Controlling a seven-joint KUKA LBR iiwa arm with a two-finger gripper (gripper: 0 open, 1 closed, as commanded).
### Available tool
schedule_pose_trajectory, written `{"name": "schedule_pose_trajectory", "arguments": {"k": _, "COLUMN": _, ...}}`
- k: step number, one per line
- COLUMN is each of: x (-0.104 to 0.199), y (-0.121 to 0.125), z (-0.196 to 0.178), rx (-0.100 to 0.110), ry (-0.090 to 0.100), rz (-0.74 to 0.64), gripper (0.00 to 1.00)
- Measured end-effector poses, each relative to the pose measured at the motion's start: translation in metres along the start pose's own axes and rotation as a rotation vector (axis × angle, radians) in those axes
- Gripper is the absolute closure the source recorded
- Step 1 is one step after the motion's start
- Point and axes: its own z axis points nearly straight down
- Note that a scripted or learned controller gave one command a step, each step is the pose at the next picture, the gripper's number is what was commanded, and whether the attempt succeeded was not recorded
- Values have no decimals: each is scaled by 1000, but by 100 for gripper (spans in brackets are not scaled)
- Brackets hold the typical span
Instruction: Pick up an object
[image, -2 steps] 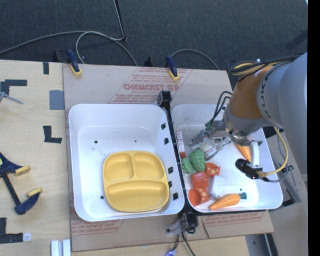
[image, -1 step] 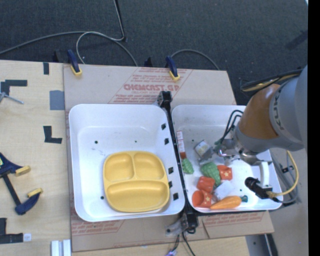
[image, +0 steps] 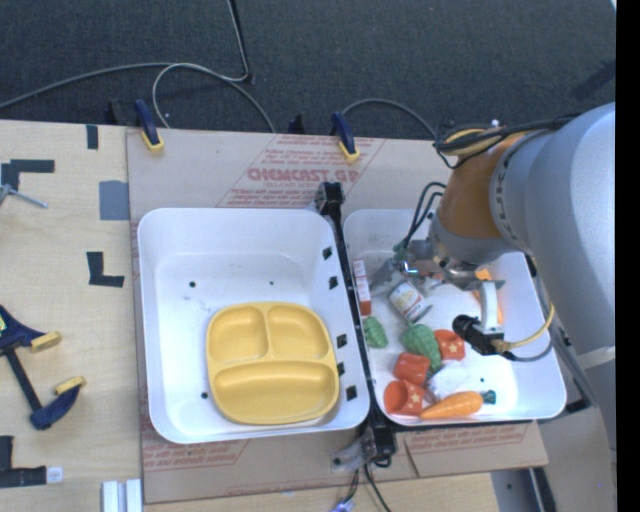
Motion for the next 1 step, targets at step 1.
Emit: {"name": "schedule_pose_trajectory", "arguments": {"k": 1, "x": 1, "y": 0, "z": -10, "rx": 1, "ry": 2, "rz": -2, "gripper": 100}}
